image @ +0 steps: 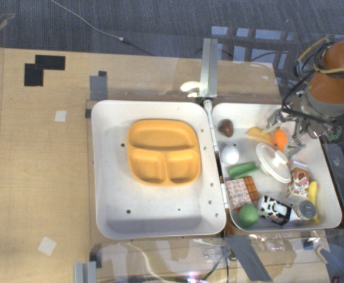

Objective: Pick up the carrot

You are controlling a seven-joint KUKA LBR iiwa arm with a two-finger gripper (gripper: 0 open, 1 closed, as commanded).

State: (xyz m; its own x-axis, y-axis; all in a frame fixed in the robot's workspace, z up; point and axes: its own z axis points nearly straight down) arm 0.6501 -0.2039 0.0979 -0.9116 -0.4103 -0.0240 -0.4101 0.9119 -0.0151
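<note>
Carrot (280,138) between pincer (286,133) fingers, right bin (331,217)

gripper (285,128) over carrot (280,138), right bin (331,184)

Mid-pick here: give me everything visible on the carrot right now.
The carrot shows as a small bright orange piece, smooth and plastic-looking, in the right bin near its far edge. It lies beside a pale yellow item on its left, just above the white round lid. The gripper hangs right over it, hiding part of it; a grasp cannot be confirmed.
</note>
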